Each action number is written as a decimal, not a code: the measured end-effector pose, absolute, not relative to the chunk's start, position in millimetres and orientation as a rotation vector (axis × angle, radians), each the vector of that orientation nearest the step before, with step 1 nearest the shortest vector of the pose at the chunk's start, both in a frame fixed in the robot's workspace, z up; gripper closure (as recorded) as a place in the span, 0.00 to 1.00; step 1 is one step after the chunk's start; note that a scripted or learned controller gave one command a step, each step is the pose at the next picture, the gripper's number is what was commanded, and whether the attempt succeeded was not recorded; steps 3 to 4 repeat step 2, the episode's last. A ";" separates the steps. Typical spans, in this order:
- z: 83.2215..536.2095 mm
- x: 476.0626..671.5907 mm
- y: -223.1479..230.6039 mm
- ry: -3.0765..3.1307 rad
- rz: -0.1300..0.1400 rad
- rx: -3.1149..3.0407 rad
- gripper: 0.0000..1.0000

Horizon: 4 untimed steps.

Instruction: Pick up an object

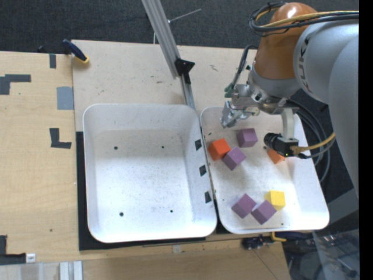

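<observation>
Lies in the right bin point(303, 203) near the gripper point(232, 119) (open or shut: cannot tell) — orange cube point(219, 149), probably light, stiff, matte — best pinched across opposite flat faces.

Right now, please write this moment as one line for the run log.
pincer: above right bin's far-left corner, nothing seen held | nearest: orange cube | left bin: no blocks
</observation>
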<state>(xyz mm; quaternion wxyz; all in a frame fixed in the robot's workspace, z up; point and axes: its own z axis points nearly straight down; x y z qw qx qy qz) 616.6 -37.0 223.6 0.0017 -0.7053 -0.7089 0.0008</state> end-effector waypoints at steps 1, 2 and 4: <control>234.5 593.3 7.0 -2.226 0.000 -2.213 1.00; 224.1 576.5 56.1 -2.226 0.004 -2.213 1.00; 224.1 576.5 56.1 -2.226 0.004 -2.213 1.00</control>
